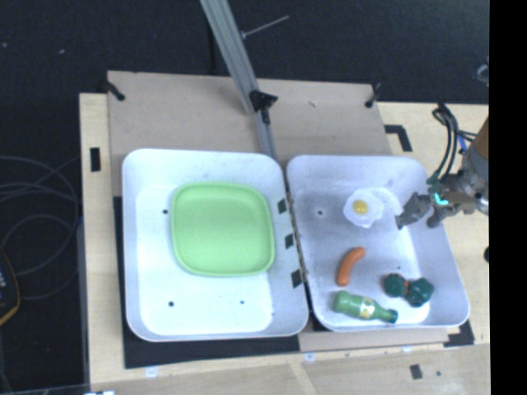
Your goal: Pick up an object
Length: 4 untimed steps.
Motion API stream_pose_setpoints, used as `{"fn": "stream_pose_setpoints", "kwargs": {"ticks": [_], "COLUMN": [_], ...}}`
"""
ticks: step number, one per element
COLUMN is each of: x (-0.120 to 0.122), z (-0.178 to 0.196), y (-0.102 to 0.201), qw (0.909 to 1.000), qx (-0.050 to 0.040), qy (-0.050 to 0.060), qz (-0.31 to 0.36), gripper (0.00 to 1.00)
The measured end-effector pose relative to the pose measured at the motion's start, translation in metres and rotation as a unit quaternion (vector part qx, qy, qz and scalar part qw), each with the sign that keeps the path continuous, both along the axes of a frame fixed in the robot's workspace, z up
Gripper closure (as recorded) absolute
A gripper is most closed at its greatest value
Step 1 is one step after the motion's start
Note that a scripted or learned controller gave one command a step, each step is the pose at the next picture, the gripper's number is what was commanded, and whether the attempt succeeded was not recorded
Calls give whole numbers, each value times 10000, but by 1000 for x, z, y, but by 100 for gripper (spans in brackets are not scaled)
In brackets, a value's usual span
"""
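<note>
The right bin (329, 179) holds a fried egg toy (363, 206), an orange sausage (350, 266), a green bottle (362, 306) lying on its side, and a dark green broccoli-like piece (408, 288). My gripper (422, 211) hangs at the bin's right side, just right of the egg and apart from it. Its dark fingers (410, 213) are spread, and I see nothing between them.
The left bin (148, 220) holds a light green square plate (222, 229). A grey pole (235, 48) slants up from between the bins at the back. Cables trail off the bench's left side.
</note>
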State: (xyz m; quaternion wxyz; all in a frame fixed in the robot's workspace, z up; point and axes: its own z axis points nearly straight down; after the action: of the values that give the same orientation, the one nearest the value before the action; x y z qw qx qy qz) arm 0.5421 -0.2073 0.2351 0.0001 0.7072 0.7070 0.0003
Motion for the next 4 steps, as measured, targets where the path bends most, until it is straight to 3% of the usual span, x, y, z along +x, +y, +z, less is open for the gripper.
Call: {"fn": "stream_pose_setpoints", "kwargs": {"ticks": [1,3,4], "x": [0,3,3], "z": [0,-119,-135], "y": [0,2,1], "qw": [10000,10000,10000], "qx": [0,2,-7], "qy": [-1,24,3], "qz": [0,-1,-3], "gripper": [0,0,0]}}
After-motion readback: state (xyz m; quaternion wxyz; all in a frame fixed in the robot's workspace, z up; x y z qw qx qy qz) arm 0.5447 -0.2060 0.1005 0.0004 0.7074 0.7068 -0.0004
